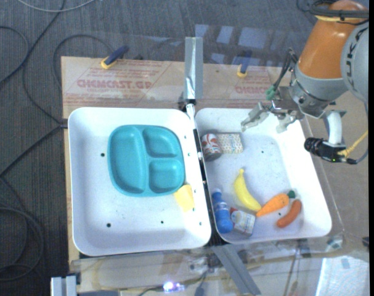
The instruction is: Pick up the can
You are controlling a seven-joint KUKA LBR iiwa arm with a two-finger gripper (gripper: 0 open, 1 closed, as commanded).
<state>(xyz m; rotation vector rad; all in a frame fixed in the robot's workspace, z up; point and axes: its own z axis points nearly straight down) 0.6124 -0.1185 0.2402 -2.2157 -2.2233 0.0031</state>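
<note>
The can (221, 145) lies on its side in the right bin (310, 184), at that bin's back left corner, its red and white end facing the divider. My gripper (268, 122) hovers over the bin's back edge, to the right of the can and a little behind it. It is open, its two fingers spread apart with nothing between them. A clear gap separates the nearer finger (251, 120) from the can.
The right bin also holds a banana (244, 191), a carrot (274, 204), a sausage (289, 214), a blue bottle (222, 211) and a small jar (243, 222). In the left bin (88, 214) sit a teal divided tray (146, 160) and a yellow block (184, 197).
</note>
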